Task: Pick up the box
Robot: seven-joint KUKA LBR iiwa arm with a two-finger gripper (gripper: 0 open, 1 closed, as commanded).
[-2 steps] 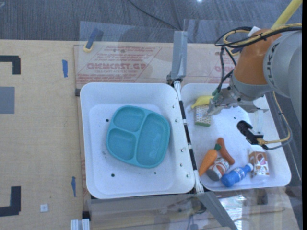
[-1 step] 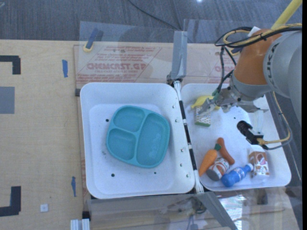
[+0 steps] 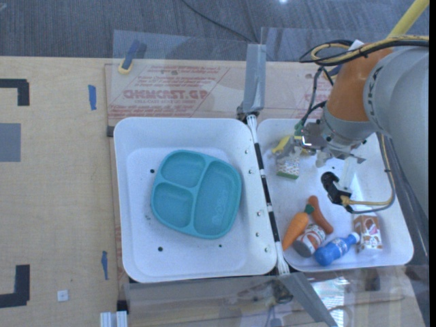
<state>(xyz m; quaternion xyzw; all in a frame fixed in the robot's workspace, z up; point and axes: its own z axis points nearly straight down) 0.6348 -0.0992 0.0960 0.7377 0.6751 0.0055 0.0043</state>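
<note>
A small pale box with green print (image 3: 289,165) lies in the upper left part of the right bin (image 3: 395,251), with a yellow item (image 3: 281,144) just above it. My gripper (image 3: 310,147) hangs below the orange-banded wrist over the bin's upper middle, just right of and slightly above the box. The wrist hides the gripper's tip. Nothing visibly sits in its grasp. A second small carton, brown and white (image 3: 368,231), lies at the bin's lower right.
Two orange carrots (image 3: 297,226) (image 3: 320,214), a red-and-white can (image 3: 313,239) and a blue bottle (image 3: 335,251) cluster at the right bin's front. The left bin (image 3: 136,148) holds a teal divided plate (image 3: 197,193). A raised divider separates the bins.
</note>
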